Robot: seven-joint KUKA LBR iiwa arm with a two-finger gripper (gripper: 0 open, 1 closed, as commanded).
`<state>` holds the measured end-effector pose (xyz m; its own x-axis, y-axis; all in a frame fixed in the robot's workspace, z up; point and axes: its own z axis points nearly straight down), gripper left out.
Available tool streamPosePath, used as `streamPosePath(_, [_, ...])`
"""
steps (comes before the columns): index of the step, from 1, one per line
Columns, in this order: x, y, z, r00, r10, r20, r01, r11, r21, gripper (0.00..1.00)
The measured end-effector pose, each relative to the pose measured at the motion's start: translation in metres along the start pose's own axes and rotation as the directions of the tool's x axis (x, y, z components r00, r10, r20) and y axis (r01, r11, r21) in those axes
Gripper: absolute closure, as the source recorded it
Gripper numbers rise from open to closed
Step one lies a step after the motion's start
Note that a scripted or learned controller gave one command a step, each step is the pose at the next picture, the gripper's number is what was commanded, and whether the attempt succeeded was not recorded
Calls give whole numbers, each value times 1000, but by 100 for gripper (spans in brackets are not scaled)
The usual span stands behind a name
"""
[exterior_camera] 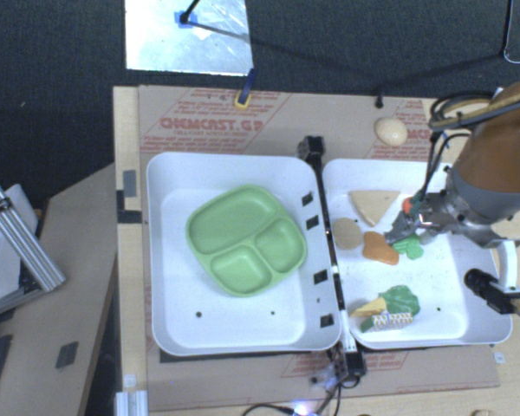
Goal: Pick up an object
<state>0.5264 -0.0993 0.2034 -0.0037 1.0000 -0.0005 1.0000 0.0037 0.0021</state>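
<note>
The gripper (405, 230) is hovering low in the right bin (481, 329), just above the orange piece (380, 250) and touching or nearly touching the green piece (408, 249). Whether its fingers are apart or together I cannot tell. To grasp cleanly, it is probably needing to centre over one piece, avoiding its neighbour, and descend straight before closing.

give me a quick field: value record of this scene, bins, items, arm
left bin: green divided plate
right bin: tan wedge, beige round piece, orange piece, green piece, leafy green and yellow cluster
outside bins: pale egg-shaped item on the board
end effector: low over the orange and green pieces
</note>
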Motion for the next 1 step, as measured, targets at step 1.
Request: streamPosePath(1, [0, 1, -22, 1000, -1, 0, 1, 1000, -2, 100])
